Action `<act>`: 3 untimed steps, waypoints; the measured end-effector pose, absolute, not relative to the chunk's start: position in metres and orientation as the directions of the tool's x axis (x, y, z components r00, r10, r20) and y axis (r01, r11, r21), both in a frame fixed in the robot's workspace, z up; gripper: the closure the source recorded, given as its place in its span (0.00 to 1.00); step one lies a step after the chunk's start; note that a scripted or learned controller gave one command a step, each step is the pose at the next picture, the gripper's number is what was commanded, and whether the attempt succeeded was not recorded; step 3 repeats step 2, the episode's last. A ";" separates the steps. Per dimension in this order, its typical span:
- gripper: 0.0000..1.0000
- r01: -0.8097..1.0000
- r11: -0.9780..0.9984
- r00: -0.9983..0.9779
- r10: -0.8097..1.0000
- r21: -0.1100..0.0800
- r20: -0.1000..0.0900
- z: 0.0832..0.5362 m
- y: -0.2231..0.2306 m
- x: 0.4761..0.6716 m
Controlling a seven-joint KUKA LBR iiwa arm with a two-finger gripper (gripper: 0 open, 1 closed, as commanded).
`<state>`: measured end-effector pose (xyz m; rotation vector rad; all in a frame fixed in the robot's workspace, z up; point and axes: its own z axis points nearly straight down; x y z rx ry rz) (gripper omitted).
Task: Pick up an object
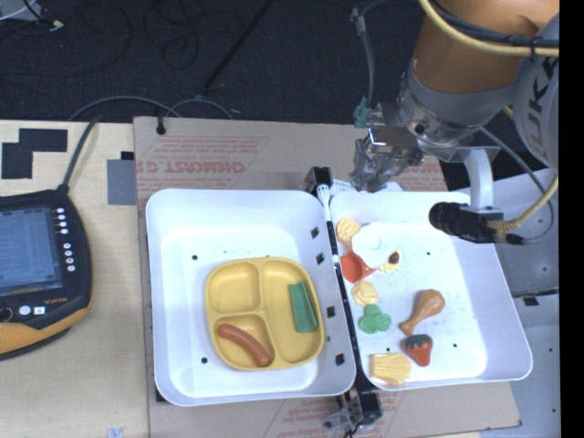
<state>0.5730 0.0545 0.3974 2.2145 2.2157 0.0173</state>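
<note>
The right white bin (484, 336) holds several toy foods: a white egg-like piece (372, 243), a red wedge (354, 266), a brown drumstick (422, 309), a strawberry (419, 348), a green broccoli piece (372, 318), a yellow ridged chip (391, 367) and a pale yellow piece (348, 230). My gripper (372, 173) hangs above the far rim of that bin, just behind the egg-like piece, touching none of the foods. The left bin (173, 245) carries a yellow divided plate (233, 286) with a sausage (243, 343) and a green block (302, 306).
A teach pendant (36, 263) lies on the bench at far left. A black cylinder (461, 222) juts over the right bin's far right side. Cables run across the dark floor behind. Cardboard (228, 153) lies under both bins.
</note>
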 end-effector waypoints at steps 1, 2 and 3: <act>1.00 1.000 -0.004 0.004 1.000 -0.012 -0.001 0.335 0.012 0.505; 1.00 1.000 0.002 -0.002 1.000 0.002 0.001 0.393 0.023 0.480; 1.00 1.000 0.002 -0.002 1.000 0.002 0.001 0.393 0.023 0.480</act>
